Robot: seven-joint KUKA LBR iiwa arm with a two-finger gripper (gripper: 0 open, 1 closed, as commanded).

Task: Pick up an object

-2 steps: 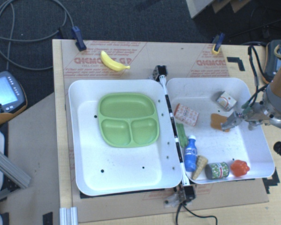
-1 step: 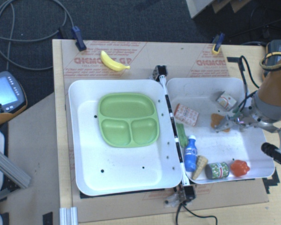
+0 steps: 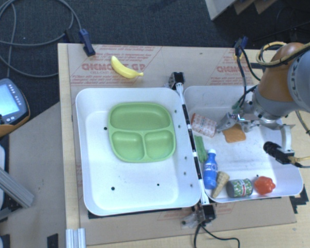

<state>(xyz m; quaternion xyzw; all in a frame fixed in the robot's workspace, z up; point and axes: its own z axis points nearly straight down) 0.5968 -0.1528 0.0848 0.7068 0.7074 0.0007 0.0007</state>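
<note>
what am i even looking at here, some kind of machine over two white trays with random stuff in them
You are looking at a robot arm, grey with an orange band, reaching in from the right. The single camera sits above the bench and looks down at a slant.

Two shallow white bins stand side by side on the bench. The left bin holds a green divided plate. The right bin holds small items: a toast-like brown piece, a crumpled wrapper, a blue bottle, a cone, a small can and a red item. A toy banana lies outside the bins, on the board behind them.

The arm's grasping end, the gripper, hangs low over the right bin near the brown piece. The picture does not show it holding anything.
</note>
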